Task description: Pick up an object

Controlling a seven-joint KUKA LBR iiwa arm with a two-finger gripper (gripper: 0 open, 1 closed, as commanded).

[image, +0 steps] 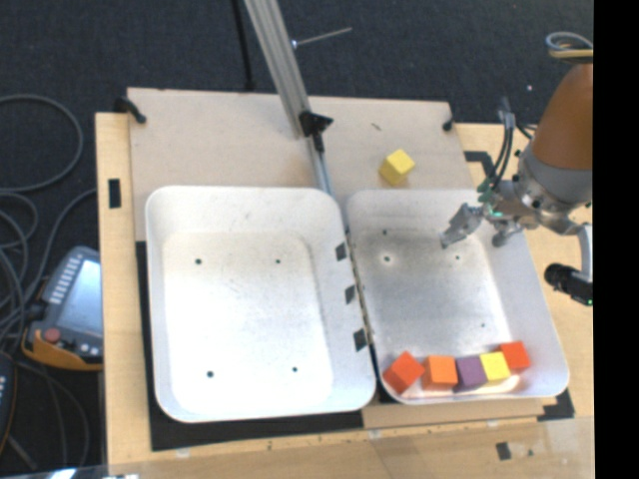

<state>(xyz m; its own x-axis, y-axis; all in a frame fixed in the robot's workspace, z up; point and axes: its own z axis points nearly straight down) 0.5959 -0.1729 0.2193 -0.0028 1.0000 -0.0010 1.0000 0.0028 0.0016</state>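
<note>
**Gripper hovering high in the right bin, blocks waiting along the near wall**

You are looking at the gripper hanging over the far part of the right bin, with nothing between its fingers; whether they are spread or closed, you cannot tell from this angle. The blocks are lying in a row against the bin's near wall, probably having slid there: an orange-red block, an orange block, a purple block, a yellow block and a red block, touching one another. Another yellow cube is sitting outside on the bench. The left bin is lying beside.
</note>
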